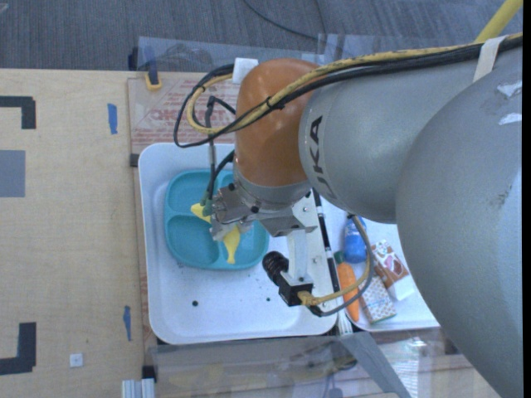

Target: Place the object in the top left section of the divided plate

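**Arm hangs low over the blue divided plate, yellow object under the wrist**

And the grey arm (415,139) takes up the right side of the camera view, its orange band (270,123) sitting right over the middle of the near bin. Black and yellow cables (207,110) loop off that band toward the far edge of the surface.

Below it, the wooden surface (66,222) stretches out to the left, blue tape marks along it. The left white bin (216,309) carries the blue divided plate (187,230), which lies toward the bin's left side, partly covered by the wrist.

The gripper (222,215) is down over the plate's right half, right at the yellow object (231,243). That yellow object shows in two bits: one small piece poking out at the gripper's left over the plate's middle, one longer piece lying below the gripper on the plate's near-right section. Whether the gripper has it clamped, or how wide it stands, I cannot tell; the wrist hides it.

Over in the right bin (406,317), just past the dividing rim: a blue object (355,243), an orange carrot-shaped piece (348,293), and a small patterned box (388,264) close beside them.
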Robot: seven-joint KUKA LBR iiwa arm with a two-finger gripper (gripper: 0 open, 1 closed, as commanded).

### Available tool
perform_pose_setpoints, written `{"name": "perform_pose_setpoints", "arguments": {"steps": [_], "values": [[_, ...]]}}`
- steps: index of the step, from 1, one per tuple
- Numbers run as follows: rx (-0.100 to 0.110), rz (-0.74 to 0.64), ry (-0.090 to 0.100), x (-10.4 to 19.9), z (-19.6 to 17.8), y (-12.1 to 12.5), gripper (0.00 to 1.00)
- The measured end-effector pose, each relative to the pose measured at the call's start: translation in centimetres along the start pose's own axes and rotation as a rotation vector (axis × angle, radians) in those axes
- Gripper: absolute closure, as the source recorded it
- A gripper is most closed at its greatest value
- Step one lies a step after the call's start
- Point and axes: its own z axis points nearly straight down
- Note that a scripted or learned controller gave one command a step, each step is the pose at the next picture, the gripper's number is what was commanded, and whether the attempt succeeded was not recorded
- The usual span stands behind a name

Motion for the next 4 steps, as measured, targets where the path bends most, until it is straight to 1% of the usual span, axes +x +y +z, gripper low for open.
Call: {"name": "perform_pose_setpoints", "arguments": {"steps": [1,2,3,4], "values": [[-0.003,0.026,0.000,-1.4,1.0,1.5,1.00],[0.001,0.117,0.001,0.4,3.1,1.8,1.00],[-0.005,0.068,-0.001,-1.4,2.1,3.4,1.00],[-0.009,0.068,-0.001,-1.4,1.0,3.5,1.00]]}}
